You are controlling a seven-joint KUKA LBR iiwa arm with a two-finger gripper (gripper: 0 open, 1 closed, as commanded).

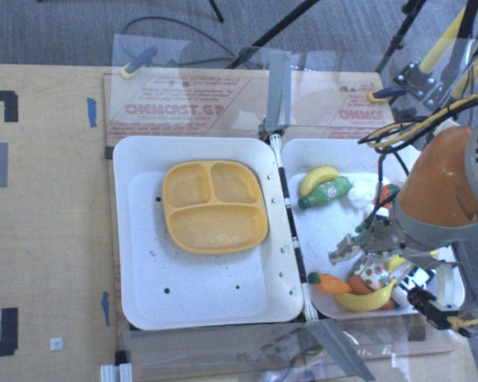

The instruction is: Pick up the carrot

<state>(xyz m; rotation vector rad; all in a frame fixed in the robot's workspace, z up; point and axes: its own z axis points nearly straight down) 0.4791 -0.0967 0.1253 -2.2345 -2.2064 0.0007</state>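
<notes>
Camera view: two shallow white plastic bins are seen side by side on the bench. In the left bin [143, 237] a yellow three-compartment plastic plate [215, 206] is placed, slightly toward the far side.

In the right bin [327, 153] several toys are scattered. A small orange toy carrot with a green top [328, 283] is found at the near-left corner, lying flat, green end toward the divider between the bins. Just beside it, on its right, a yellow toy banana [366, 299] is laid along the near wall, touching or nearly touching the carrot tip. A white red-spotted item [373, 274] is seen above that banana. Toward the far side, a second yellow banana [316, 179] and a green toy bottle [327, 192] are lying together.

The grey arm with orange band [442, 185] is reached in from the right, over the right bin. The two-finger gripper [346, 251] is positioned above and to the right of the carrot, apart from it. Finger state cannot be told; nothing is visibly held between them.
</notes>
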